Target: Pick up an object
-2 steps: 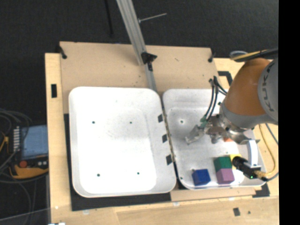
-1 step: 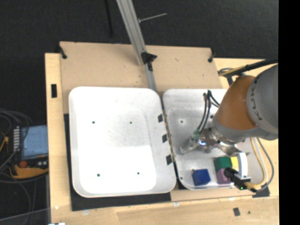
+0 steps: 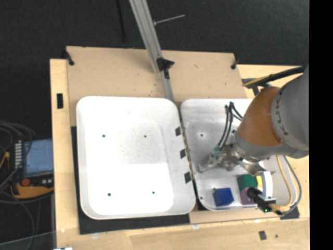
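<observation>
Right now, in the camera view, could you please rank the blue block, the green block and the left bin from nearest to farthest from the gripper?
The gripper is low in the right bin.
1. Blue block: just below the gripper, at the right bin's front edge.
2. Green block: to the gripper's lower right, under the wrist; close to the blue block's distance, slightly farther.
3. Left bin: across the divide, its middle far left.

— We see two bins: the left bin [image 3: 127, 155] looks like matt white plastic, finely speckled, and the right bin [image 3: 203, 124] has a slightly glossier sheen.

— We agree. The bench [image 3: 112, 72] reads as bare, matt board, like wood or fibreboard. The blue block [image 3: 223, 197] looks smooth. The arm [image 3: 276, 124] has smooth grey casing with a satin orange band.
</observation>
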You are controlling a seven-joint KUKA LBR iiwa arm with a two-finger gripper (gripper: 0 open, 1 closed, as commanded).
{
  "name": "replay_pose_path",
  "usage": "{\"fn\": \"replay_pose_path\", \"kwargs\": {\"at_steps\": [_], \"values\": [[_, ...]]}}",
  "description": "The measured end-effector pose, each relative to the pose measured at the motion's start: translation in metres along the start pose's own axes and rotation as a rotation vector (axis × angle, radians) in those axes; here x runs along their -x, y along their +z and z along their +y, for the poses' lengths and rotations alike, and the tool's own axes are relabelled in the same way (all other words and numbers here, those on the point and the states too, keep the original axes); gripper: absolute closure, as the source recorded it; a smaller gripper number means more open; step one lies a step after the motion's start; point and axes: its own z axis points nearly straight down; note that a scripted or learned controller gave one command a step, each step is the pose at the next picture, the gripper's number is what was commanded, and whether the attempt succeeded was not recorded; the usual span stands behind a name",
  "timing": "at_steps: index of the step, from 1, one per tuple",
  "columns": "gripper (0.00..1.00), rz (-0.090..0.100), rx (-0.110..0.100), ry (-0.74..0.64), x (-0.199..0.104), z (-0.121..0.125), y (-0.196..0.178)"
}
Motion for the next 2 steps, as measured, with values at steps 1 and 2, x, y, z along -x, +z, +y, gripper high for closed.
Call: {"fn": "replay_pose_path", "kwargs": {"at_steps": [1,2], "values": [[1.00,0.001,0.004,0.008,0.001,0.001,-0.011],[1.00,0.001,0.004,-0.006,-0.004,0.005,-0.057]]}}
